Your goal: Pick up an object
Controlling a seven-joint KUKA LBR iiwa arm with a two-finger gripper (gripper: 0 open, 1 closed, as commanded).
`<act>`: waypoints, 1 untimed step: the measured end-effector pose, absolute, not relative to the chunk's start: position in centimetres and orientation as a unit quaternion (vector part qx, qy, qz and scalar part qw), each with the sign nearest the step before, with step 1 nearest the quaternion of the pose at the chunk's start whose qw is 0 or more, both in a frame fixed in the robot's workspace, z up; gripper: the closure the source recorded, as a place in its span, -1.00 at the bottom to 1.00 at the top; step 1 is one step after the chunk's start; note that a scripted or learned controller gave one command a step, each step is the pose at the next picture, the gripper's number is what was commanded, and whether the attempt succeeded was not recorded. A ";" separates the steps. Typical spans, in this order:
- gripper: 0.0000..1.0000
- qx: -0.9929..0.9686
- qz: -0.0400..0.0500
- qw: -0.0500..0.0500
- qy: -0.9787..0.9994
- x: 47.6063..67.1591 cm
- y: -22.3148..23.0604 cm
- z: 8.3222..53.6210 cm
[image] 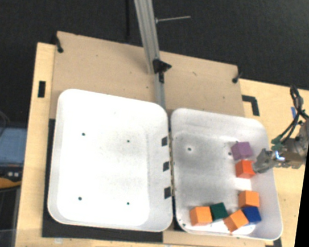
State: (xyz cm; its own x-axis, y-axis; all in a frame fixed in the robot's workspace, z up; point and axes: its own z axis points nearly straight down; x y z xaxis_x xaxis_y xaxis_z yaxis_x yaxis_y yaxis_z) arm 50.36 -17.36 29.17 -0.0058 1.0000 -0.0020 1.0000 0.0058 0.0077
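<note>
The right bin (207, 157) holds several small blocks. A purple block (242, 149) lies near its right wall, with a red-orange block (245, 168) just below it. Along the front sit an orange block (200, 215), a dark green block (219, 211), another orange block (237, 220), a blue block (251, 213) and an orange block (249, 198). My gripper (265, 161) reaches in from the right edge, just right of the red-orange block and close to it. No block shows between its fingers.
The left bin (109, 159) lies beside the right one. A slanted metal rail (148, 30) runs from the top down to the gap between the bins. Cables and a box (3, 152) sit off the bench at left.
</note>
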 end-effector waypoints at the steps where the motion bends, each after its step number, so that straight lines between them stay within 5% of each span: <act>1: 1.00 0.705 0.000 0.000 0.709 51.8 -12.7 27.5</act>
State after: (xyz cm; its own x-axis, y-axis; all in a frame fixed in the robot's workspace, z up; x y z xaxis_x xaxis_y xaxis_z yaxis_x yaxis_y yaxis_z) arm 51.78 -12.70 27.50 -0.0056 1.0000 -0.0005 1.0000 0.0056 -0.0005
